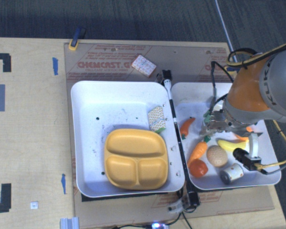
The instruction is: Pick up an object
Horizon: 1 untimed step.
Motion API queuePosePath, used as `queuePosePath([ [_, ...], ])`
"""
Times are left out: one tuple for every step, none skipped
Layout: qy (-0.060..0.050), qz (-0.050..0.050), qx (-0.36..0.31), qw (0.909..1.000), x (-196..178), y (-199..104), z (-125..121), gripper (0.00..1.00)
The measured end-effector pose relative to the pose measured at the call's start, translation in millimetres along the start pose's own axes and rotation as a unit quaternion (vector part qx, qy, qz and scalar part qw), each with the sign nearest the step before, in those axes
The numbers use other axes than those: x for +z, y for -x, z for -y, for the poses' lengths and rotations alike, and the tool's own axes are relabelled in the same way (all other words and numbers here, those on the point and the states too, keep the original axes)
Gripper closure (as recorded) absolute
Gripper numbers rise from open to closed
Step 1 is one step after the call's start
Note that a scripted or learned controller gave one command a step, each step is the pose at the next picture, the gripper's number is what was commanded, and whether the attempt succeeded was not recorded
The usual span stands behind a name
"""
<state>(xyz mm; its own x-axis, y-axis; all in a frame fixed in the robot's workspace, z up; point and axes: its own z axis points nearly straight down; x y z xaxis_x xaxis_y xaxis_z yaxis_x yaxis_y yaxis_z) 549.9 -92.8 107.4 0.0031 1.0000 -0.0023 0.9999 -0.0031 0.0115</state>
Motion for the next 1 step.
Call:
queuePosePath([
  [0.000, 0.000, 0.000, 1.0000, 0.0, 0.0, 0.1, 0.00],
])
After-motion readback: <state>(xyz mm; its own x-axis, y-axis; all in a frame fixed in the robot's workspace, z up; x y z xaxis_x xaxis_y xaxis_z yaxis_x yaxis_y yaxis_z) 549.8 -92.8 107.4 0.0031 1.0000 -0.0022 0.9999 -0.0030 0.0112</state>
